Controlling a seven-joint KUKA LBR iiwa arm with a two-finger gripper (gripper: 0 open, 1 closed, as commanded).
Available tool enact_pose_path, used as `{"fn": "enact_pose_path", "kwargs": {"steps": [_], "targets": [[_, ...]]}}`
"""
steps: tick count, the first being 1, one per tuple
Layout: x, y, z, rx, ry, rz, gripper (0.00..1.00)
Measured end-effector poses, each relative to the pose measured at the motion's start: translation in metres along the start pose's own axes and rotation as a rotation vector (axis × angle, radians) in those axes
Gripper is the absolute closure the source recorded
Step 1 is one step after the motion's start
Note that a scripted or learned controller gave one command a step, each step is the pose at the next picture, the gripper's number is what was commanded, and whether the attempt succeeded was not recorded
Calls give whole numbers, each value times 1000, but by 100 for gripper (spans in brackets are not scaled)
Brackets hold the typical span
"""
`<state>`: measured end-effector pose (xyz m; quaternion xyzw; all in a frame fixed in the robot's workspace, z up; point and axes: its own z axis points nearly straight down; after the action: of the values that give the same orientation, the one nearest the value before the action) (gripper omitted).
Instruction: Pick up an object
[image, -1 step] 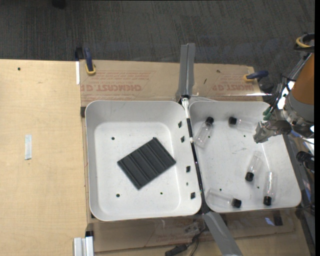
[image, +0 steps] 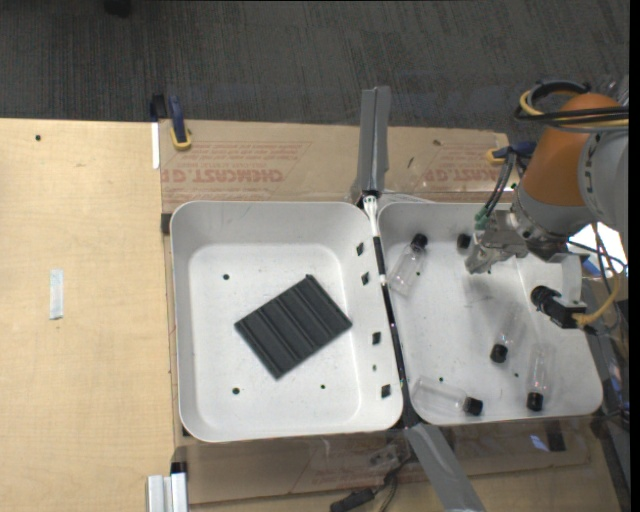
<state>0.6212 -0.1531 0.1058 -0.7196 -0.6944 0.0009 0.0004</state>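
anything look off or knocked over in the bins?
Mostly tidy. The clear vials in the right bin all lie on their sides, scattered at different angles. The dark ridged panel sits skewed to the left bin walls. No spill or damage visible.

slab (image: 293, 326) in left bin (image: 200, 400), vials (image: 404, 268) in right bin (image: 440, 212)

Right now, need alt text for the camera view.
The gripper hangs over the right bin, which holds several clear vials with black caps. The left bin holds a dark ridged rectangular pad.
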Motion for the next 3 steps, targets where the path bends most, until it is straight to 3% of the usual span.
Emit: {"fn": "enact_pose_path", "kwargs": {"steps": [1,2,3], "targets": [[3,-96,15,1,2,-137,0],[0,-67,-154,-1,-1,-130,0],[27,16,-23,-2,0,-323,0]]}}
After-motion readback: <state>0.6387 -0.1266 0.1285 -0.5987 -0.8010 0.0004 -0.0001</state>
